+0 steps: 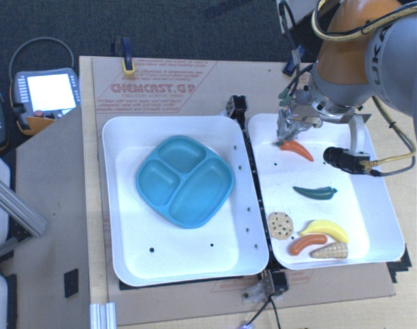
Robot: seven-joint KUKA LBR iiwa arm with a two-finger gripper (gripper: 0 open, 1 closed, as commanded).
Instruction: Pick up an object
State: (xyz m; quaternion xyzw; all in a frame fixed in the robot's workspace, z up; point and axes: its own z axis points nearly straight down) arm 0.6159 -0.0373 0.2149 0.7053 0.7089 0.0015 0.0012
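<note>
From my seat the feed is bright and even, lit from overhead. The two white bins (126, 252) nearly wash out, and the pendant screen (51, 91) at upper left is blown to pure white. Shadows under the blue tray (184, 180) are soft and short. Focus is slightly soft throughout, and the orange band (359, 12) carries a glossy highlight.

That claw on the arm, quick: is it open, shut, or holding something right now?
Claw: down at the left end of the orange carrot in the right bin; whether it is open, shut or gripping cannot be told.
</note>
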